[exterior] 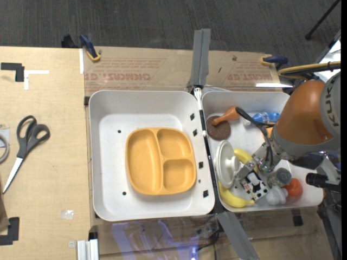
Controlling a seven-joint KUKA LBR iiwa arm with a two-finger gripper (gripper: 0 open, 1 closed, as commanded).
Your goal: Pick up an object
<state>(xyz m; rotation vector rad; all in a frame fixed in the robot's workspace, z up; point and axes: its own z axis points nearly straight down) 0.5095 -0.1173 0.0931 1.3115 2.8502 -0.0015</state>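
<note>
Camera view from above has the arm [306, 112] coming in from the right and bent down over the right bin [246, 97], its end effector [254, 179] low among the clutter near that bin's front wall. Whether it is open or closed I cannot tell — the black-and-white hardware at its tip blurs into the things beneath it, and nothing is plainly caught in it. Taking the end effector as the mark: a yellow banana [234, 198] curves just to its left and below, close enough that the two may be touching; a round metal lid or bowl [225, 164] stands on edge just beyond the banana, against the divider; an orange ball [293, 187] and a greyish lump sit just to its right; a brown disc with an orange handle [220, 128] lies farther back, and something blue [264, 117] sits behind that, partly under the arm. The pile looks dumped there to give the arm a choice, so any piece would do — the banana seems the nearest candidate. Well to the left, the other bin [142, 101] holds a yellow divided tray [161, 160], and on the bench [40, 161] beyond it lie scissors [25, 140], apart from the work.
</note>
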